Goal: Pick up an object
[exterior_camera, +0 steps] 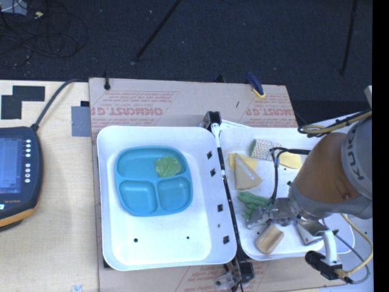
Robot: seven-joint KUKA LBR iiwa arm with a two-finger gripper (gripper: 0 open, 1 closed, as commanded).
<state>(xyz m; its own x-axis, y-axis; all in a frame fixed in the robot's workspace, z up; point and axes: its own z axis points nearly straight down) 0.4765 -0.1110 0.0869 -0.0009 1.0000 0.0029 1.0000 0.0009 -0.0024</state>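
Bench [61, 181]: wooden, bearing a cardboard sheet [182, 102] and on it two white bins side by side.

Left bin [158, 248]: holding a blue tray [152, 181] of three compartments, with a pale green leaf [168, 166] lying in the upper right compartment. Likely a drop-off spot, well apart from the working side.

Right bin [234, 236]: holding the loose objects, crowded toward its left half, presumably so as to fall within reach of the arm [331, 175] coming in from the right.

Contents of right bin, upper to lower:
- speckled block [262, 148], near the upper rim;
- yellow piece [292, 160], partly behind the arm;
- cream wedge [246, 171], lying flat, touching the divider side;
- green bean-like pieces [250, 202], dark, slender, in a loose cluster just beside the claw;
- tan cork-like cylinder [269, 239], short, on its side, matt, just below the claw.

Claw [270, 215]: low in the right bin, between the green pieces and the cylinder, pointing toward the divider. Whether spread or pressed together cannot be told; dark metal parts blur into the green pieces. Nothing seen gripped.

Judgement: step in hand is the descent or closing on a target, probably the green pieces or the cylinder, both near. Pick not yet achieved. Green pieces thin and likely to slip; cylinder rounder and apt to roll.

Pendant [15, 169]: at the bench's left edge, screen lit, clear of the bins.
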